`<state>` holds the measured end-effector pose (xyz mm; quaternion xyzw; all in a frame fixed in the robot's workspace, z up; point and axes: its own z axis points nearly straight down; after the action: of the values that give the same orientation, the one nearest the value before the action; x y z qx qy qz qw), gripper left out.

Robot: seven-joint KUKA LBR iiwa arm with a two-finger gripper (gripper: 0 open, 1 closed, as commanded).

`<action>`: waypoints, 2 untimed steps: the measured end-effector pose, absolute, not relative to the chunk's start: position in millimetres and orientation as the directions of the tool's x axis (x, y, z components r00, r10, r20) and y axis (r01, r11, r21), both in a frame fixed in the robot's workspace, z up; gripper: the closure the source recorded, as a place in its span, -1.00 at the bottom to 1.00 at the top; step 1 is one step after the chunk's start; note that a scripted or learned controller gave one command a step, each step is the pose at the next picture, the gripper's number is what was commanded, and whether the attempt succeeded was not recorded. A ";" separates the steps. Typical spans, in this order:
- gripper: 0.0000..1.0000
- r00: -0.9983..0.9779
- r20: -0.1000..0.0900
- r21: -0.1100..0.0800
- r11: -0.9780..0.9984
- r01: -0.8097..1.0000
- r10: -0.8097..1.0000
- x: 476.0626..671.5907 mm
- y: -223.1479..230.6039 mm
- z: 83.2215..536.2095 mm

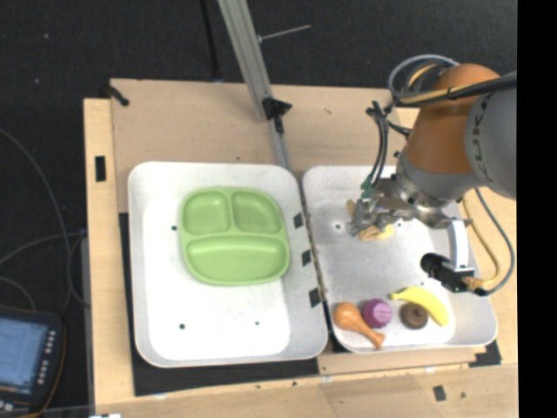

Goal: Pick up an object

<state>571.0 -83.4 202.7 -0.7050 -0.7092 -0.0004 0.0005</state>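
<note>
In the camera view, the gripper [370,220] hangs low over the right bin [348,268], above a small yellowish object [379,232]; whether it grips is unclear. Toward that bin's near edge lie a banana [424,303], purple object [377,313] and orange gourd [355,320]
</note>
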 end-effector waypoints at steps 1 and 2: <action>1.00 -0.007 0.002 0.004 0.007 1.000 1.000 563.1 -30.8 221.6; 1.00 -0.009 0.003 0.001 0.009 1.000 1.000 555.5 26.5 225.5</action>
<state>555.5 26.5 225.5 -0.7040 -0.7102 -0.0012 0.0007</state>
